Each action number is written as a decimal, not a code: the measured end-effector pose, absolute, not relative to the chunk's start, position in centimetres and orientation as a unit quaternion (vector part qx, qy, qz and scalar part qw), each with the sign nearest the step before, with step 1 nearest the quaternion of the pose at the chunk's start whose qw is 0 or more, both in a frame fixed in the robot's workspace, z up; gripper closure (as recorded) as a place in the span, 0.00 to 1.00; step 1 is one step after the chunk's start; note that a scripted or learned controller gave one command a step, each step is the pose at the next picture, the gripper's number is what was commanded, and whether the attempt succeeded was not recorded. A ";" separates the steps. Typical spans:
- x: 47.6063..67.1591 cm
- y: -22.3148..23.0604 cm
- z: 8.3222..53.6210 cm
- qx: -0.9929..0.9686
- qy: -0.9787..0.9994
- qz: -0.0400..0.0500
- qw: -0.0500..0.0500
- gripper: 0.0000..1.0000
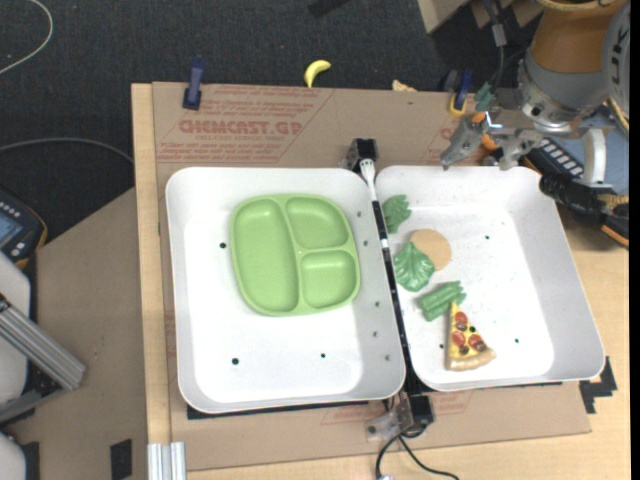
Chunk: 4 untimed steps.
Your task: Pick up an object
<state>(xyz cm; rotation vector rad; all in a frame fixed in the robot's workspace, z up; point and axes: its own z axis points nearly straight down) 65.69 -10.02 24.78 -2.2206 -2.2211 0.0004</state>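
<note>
Three green toys crowd a tan disc beside pizza.

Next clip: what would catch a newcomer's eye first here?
A green divided plate sits in the left bin. In the right bin, near its left side, toy food clusters: green leafy pieces, a tan round disc, a pizza slice. The gripper hovers by the right bin's far rim.

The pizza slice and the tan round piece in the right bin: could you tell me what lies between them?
In the camera view, a green leafy piece lies between the pizza slice and the tan round piece.
</note>
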 end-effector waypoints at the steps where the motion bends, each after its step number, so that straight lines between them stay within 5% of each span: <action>1: 58.5 -11.6 9.0 -0.709 -0.705 0.004 0.007 0.00; 2: 51.6 -5.9 19.0 -0.706 -0.708 -0.001 0.001 0.00; 3: 48.0 -10.0 13.6 -0.709 -0.705 0.003 0.003 0.00; 4: 47.8 -9.6 8.2 -0.708 -0.707 0.001 0.003 0.00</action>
